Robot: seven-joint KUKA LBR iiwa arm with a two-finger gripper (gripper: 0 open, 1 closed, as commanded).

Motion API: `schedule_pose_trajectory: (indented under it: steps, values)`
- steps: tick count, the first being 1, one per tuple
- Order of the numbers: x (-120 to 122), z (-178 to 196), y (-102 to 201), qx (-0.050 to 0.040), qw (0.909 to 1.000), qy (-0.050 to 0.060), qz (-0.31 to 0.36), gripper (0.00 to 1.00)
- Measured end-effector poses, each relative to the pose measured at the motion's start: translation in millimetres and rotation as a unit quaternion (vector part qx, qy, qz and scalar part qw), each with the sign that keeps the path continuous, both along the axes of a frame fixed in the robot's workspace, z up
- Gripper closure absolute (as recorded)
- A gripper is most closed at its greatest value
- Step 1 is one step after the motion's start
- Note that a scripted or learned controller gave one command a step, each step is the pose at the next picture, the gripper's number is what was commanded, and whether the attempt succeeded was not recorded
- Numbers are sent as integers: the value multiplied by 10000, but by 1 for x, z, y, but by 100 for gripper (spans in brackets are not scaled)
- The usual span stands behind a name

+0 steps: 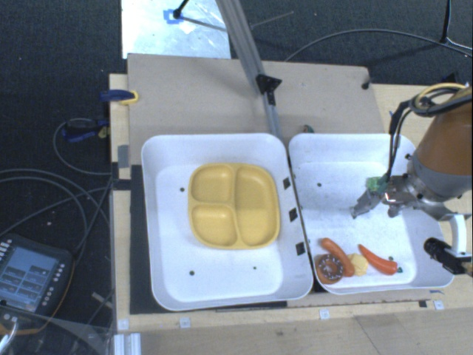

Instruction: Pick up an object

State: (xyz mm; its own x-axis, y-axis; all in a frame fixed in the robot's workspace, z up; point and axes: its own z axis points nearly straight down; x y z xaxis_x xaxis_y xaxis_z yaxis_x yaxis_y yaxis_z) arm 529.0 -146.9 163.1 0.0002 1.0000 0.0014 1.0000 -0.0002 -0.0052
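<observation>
Camera view has my gripper [377,204], jaws spread and holding nothing, above the right bin [325,154]; crowded toys below it, sausage [336,254] especially, risk a glancing miss.

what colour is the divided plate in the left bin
Yellow: the divided plate shows plainly in the camera view.

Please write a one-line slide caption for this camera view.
Gripper above the right bin, toy foods at its front edge; yellow divided plate in left bin.
</observation>
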Motion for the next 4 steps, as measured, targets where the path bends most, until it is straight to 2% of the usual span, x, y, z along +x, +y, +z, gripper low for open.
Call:
schedule_pose_trajectory:
  steps: [1,2,3,4]
  values:
    - [-8,-46,-4,1,10000,-5,-1,0]
    - [-5,-32,-4,-7,10000,-45,4,100]
    - [-4,32,-4,-19,10000,-70,30,100]
    - [-2,70,-4,-15,10000,-60,32,100]
